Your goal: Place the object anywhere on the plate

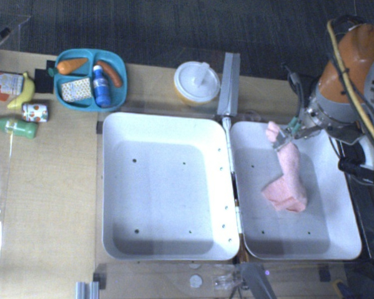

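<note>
You've got a pink crumpled cloth (286, 181) in the right bin (338, 244), its top corner pinched in the gripper (285, 136).

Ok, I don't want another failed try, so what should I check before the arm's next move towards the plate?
1. Object found: ok. The pink cloth is in the right bin.
2. Gripper at the cloth: ok, it is at the cloth's upper end.
3. Cloth clear of the bin: not ok. Its bulk seems to lie on the bin floor.
4. Plate found: ok. The blue plate sits beyond the far-left corner of the left bin.
5. Free room on the plate: not ok. Toy foods crowd its compartments.
</note>
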Available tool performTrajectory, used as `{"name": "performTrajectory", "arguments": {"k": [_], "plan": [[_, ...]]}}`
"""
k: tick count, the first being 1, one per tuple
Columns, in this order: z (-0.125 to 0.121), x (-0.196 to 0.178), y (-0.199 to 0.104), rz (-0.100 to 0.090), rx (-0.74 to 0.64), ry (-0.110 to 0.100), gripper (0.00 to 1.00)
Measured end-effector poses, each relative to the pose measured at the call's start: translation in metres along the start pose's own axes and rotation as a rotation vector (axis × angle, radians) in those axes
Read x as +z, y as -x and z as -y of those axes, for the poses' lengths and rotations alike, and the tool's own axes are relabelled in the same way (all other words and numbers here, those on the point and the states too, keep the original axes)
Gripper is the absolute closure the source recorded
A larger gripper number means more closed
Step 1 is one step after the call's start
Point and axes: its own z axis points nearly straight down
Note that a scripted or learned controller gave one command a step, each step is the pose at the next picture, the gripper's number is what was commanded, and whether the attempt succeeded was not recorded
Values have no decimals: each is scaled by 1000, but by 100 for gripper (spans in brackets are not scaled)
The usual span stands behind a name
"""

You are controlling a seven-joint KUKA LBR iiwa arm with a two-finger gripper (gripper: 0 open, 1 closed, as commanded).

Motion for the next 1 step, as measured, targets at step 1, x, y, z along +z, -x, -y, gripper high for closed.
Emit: {"name": "performTrajectory", "arguments": {"k": [1], "plan": [[-5,8,-55,-3,-403,-1,100]]}}
